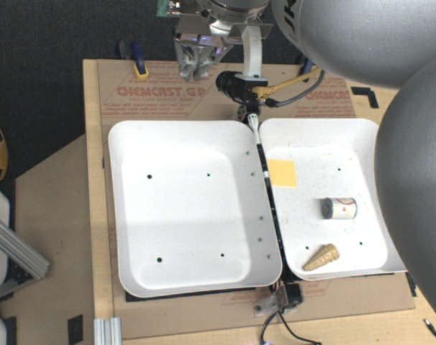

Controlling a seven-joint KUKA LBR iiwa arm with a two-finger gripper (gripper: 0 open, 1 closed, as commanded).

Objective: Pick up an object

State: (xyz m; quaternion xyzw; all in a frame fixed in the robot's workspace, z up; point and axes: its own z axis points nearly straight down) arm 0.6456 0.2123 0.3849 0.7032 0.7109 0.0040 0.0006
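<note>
The gripper (195, 62) hangs past the left bin's (132, 192) far edge, grip unclear; can (339, 208), cone (321, 257) and yellow card (282, 173) lie in the right bin (362, 142).

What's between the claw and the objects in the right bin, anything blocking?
Nothing visible. The claw sits beyond the bins' far edge; the yellow square, small can and cone lie apart in the right bin, uncovered.

Bins (132, 192) smooth white plastic, slight sheen; bench board (96, 106) matt, probably cardboard; arm (347, 20) glossy grey metal.
</note>
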